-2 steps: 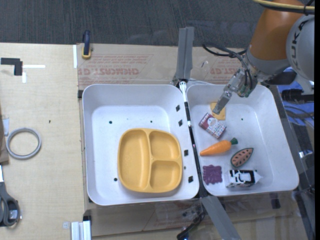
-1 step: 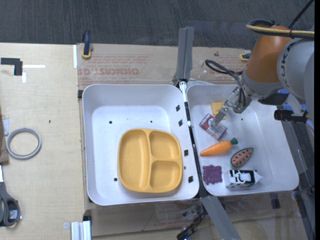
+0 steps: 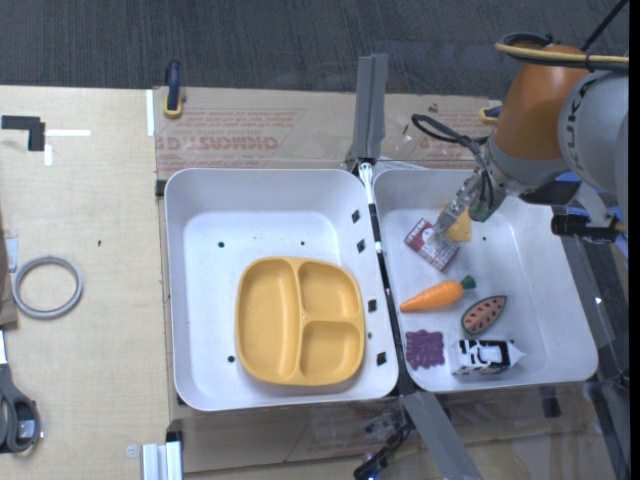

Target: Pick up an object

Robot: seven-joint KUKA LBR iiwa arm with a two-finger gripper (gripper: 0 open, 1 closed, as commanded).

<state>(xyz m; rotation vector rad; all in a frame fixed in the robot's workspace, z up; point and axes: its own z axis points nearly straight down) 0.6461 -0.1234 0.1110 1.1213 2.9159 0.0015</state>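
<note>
1. Pale wood covers the bench on the left of the frame, and a brown cardboard sheet lies under the upper edges of the two white bins; dark grey carpet fills the top of the frame.
2. We see the left bin at centre, holding a yellow divided plate that lies flat in its lower half.
3. The right bin holds the small things: a red and white packet near the upper left, an orange carrot lying across the middle, a brown oval piece just right of it, a purple patch at the lower left and a black and white carton at the lower middle.
4. The arm comes in from the upper right, and its gripper reaches down into the upper part of the right bin.
5. A yellow piece sits at the gripper's tip, touching the packet's upper right; we cannot tell whether the gripper is open, closed or holding it.
6. On the bench at far left lies a grey ring, with scissors below it and a blue-handled clamp at the cardboard's upper left corner.
</note>
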